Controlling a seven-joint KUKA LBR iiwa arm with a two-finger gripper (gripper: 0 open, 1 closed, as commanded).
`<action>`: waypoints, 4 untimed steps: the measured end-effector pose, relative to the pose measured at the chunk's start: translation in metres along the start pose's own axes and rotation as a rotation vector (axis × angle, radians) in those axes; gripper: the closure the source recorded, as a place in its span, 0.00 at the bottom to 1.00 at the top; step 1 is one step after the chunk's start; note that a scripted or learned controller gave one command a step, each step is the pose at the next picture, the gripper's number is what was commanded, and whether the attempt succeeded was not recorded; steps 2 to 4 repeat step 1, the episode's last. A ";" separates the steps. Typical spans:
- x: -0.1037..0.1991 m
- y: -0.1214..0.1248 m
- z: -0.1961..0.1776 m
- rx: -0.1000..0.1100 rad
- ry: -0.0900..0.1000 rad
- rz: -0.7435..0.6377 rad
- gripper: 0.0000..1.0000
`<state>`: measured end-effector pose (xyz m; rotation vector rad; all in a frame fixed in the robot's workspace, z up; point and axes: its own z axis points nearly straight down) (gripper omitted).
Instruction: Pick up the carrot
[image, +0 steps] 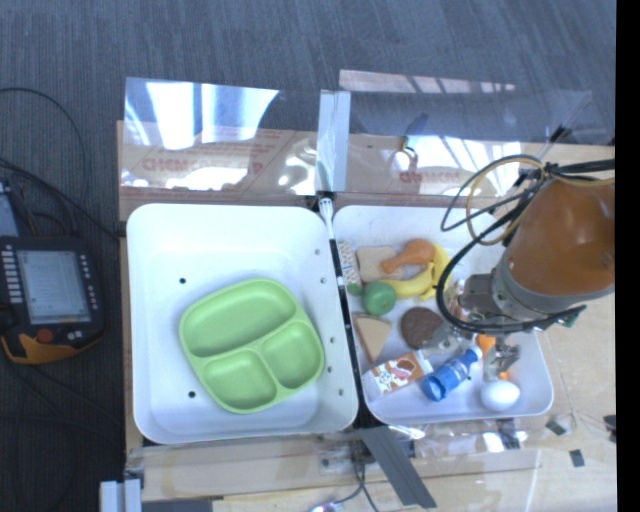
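Observation:
The grey arm with its orange band (560, 235) hangs over the right side of the right bin (540, 405). Its gripper (495, 350) points down near the bin's right front area. A small orange piece, apparently the carrot (486, 344), peeks out right at the gripper's tip, and the wrist hides most of it. Whether the gripper has hold of it is hidden.
The right bin also holds an orange drumstick-shaped toy (410, 257), a banana (428, 283), a green ball (378, 297), a brown cookie (420, 325), a bread wedge (372, 336), a red-white packet (397, 372), a blue bottle (450, 375) and a white egg (500, 394). A green divided plate (252, 343) lies in the left bin (160, 250).

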<state>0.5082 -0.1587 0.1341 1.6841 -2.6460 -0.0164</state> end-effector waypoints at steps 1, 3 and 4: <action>0.051 -0.010 0.041 0.027 -0.020 -0.030 0.00; 0.051 -0.010 0.041 0.027 -0.020 -0.030 0.00; 0.051 -0.010 0.041 0.027 -0.020 -0.030 0.00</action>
